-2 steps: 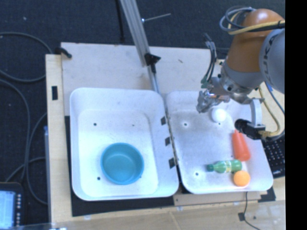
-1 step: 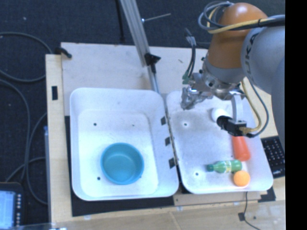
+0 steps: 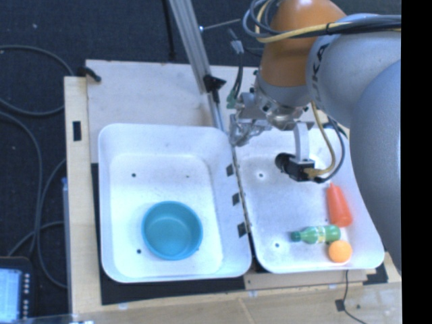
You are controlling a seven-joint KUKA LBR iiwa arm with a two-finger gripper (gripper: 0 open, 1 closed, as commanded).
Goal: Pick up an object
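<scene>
Carrot (image 3: 339, 206) | right bin (image 3: 270, 194), near bottle (image 3: 316, 234) | claw (image 3: 240, 135) fingers: cannot tell

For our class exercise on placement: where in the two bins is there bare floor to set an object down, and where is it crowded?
Free: left bin behind the blue bowl; right bin middle. Crowded: its near right corner, with carrot, green bottle, orange ball.

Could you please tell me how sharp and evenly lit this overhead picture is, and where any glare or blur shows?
Camera view: soft overall focus; the white bins are bright and nearly washed out, the floor around the bench is dark. A highlight sits on the arm's orange band. The tool is blurry at the far edge of the right bin; the blue bowl and carrot read clearly.
</scene>
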